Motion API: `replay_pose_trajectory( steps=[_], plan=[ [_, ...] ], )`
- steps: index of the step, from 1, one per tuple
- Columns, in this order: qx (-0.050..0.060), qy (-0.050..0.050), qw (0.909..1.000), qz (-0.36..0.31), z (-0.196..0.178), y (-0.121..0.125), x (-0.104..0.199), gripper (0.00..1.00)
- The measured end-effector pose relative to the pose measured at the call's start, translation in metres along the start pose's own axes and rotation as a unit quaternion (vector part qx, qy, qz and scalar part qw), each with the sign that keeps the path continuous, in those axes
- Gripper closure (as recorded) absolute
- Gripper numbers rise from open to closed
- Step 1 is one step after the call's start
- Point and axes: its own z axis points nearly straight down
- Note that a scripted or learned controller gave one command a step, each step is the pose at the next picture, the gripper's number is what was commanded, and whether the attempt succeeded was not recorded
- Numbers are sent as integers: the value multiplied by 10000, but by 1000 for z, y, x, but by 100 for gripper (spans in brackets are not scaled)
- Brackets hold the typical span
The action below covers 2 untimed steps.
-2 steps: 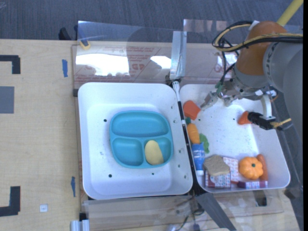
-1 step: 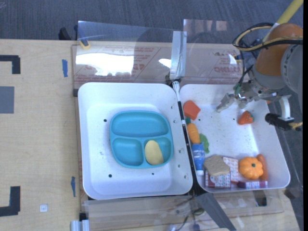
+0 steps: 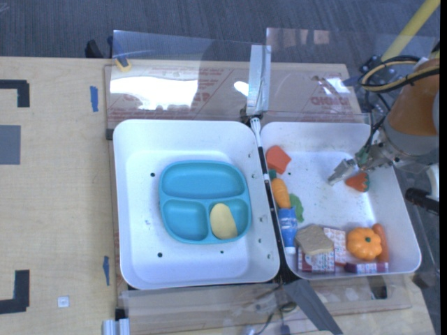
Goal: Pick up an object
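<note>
Fingers of the gripper (image 3: 351, 172) stand apart, low over the right bin (image 3: 408, 218); nothing sits between them. A small red object (image 3: 358, 182) lies just beside the nearer fingertip, toward the bin's front-right, so closure needs a slight shift that way

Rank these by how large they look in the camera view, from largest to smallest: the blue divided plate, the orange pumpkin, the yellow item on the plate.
1. Blue divided plate, clearly the largest.
2. Orange pumpkin and yellow item look about alike in size; I would not rank one over the other.
</note>
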Motion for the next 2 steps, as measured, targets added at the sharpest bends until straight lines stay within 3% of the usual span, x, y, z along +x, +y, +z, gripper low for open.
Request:
replay_pose_trajectory(
  steps=[1,2],
  plan=[
    [-31,-49,10000,8,-12,1,-3,100],
    [-33,-49,9999,149,-84,26,77,100]
  ],
)
